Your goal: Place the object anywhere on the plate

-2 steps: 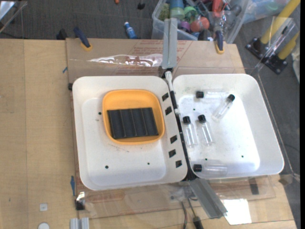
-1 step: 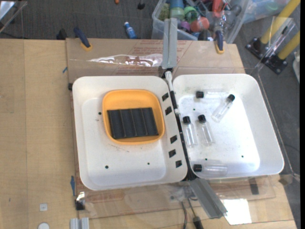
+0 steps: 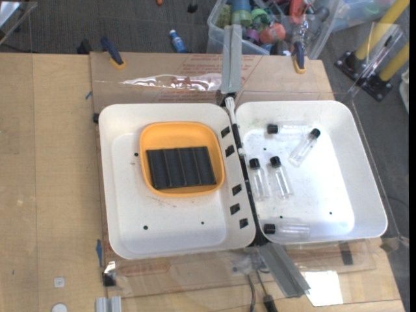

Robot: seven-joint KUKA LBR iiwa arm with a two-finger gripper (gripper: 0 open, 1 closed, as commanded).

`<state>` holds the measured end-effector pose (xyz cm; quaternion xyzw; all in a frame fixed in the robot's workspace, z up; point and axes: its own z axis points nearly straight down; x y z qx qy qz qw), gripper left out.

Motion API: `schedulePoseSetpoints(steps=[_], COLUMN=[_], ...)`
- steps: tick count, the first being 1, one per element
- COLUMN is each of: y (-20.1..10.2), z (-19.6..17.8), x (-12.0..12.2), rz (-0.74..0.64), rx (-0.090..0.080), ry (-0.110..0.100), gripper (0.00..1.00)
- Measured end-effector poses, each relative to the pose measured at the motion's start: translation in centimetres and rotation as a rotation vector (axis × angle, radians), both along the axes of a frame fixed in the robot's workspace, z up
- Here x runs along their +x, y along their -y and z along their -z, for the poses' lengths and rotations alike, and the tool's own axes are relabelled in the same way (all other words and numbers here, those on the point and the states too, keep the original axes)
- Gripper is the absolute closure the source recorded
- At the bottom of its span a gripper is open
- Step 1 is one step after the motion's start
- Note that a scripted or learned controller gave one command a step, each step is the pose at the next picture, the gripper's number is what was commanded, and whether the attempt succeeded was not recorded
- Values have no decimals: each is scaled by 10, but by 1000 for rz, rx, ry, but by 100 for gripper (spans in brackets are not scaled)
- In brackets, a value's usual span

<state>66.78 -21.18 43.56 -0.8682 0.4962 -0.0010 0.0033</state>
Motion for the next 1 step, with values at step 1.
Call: schedulePoseSetpoints(steps=[1], y=[3], z=[0], x=[-1], rz=[-69], rx=[1], ry=[-2], gripper=[100])
